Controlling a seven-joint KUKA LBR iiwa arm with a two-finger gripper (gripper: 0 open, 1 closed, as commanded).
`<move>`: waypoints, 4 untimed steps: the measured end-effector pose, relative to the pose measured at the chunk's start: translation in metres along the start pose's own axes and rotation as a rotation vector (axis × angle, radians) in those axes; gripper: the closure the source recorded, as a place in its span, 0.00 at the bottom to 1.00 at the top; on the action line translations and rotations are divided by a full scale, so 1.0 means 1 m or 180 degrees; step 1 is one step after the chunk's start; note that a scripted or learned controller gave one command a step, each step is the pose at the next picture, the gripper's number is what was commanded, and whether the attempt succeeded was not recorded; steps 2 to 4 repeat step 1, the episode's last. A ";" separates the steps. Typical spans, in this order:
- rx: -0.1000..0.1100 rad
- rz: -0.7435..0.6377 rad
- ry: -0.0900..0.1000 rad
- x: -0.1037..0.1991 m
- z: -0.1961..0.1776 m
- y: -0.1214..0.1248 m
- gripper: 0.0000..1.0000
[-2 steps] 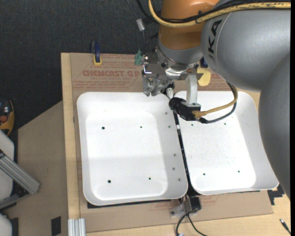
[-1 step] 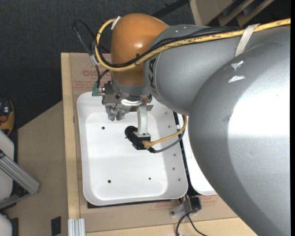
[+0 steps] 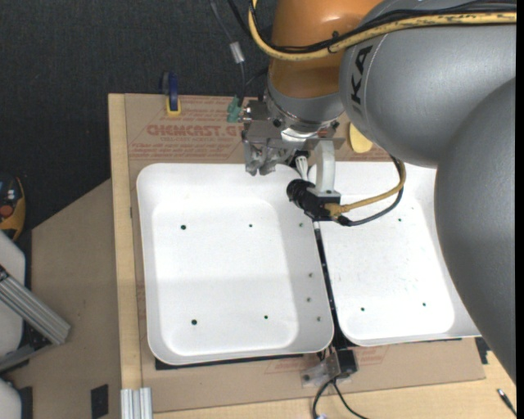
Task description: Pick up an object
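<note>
White bins [image 3: 221,270] sit side by side on a cardboard-covered bench [image 3: 131,164].

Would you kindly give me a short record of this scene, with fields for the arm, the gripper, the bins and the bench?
arm: grey with an orange band, reaching in from the right
gripper: over the far edge of the left bin, near the divide between bins
left bin: white, shallow
right bin: white, shallow, partly covered by the arm
bench: brown board under both bins, blue clamp at far edge
</note>
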State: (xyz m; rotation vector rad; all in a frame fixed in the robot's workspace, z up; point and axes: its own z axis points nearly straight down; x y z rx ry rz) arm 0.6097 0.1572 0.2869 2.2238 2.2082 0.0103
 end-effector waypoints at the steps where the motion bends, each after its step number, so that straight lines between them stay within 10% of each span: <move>1: -0.0008 0.0006 -0.0006 -0.079 -0.081 0.017 1.00; 4: -0.0008 0.0006 -0.0006 -0.079 -0.081 0.017 1.00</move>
